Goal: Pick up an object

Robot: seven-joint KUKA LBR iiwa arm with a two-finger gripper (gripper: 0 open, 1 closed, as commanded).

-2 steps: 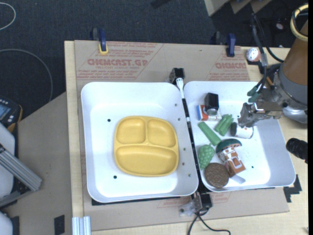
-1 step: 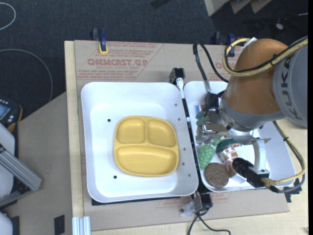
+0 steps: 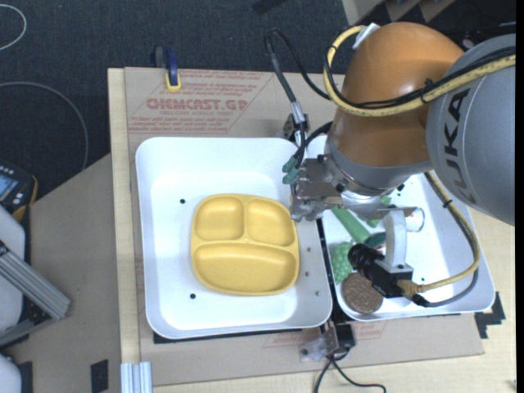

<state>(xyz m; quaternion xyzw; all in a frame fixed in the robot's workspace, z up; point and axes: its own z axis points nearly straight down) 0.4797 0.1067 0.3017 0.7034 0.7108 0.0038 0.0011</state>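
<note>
Bench covered by cardboard sheet (image 3: 205, 105), two white bins on it. Centred in left bin (image 3: 155, 219): yellow divided plate (image 3: 244, 244), long axis across view, two small compartments on far side. Lying in right bin (image 3: 449, 256): green strip (image 3: 354, 223) slanting, brown disc (image 3: 362, 295). Over divider between bins: gripper (image 3: 304, 193), open or closed cannot tell

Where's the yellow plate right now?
Camera view: yellow plate lies flat mid left bin, near the wall shared with the right bin.

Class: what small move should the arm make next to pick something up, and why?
Probably lower gently into the right bin: the arm hangs over the green pieces and brown disc there, whereas the yellow plate sits in the left bin.
</note>
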